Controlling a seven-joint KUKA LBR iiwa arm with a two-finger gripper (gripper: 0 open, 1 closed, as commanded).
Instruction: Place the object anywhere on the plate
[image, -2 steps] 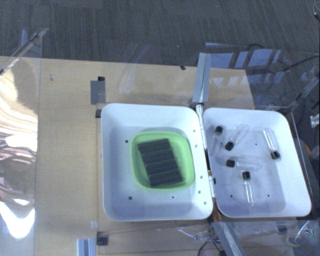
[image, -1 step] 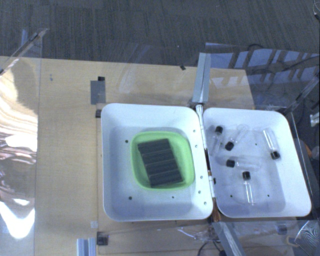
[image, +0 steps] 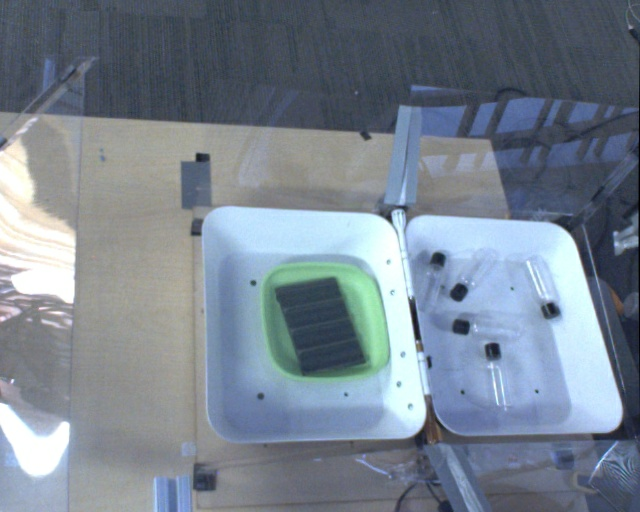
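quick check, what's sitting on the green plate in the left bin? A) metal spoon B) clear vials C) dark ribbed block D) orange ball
C: a dark ribbed block lies on the green plate in the left bin; the clear vials with black caps lie in the right bin.

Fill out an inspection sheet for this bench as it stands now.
Surface: wooden bench bearing two white bins side by side.
Job's things: green plate in the left bin, with a dark ribbed block lying on it.
Clutter: several clear vials with black caps scattered in the right bin.
Grippers: nothing seen.
Cables: dark cables below the bins, near the front edge.
Surroundings: grey carpet beyond the bench; clear panel with glare at left.
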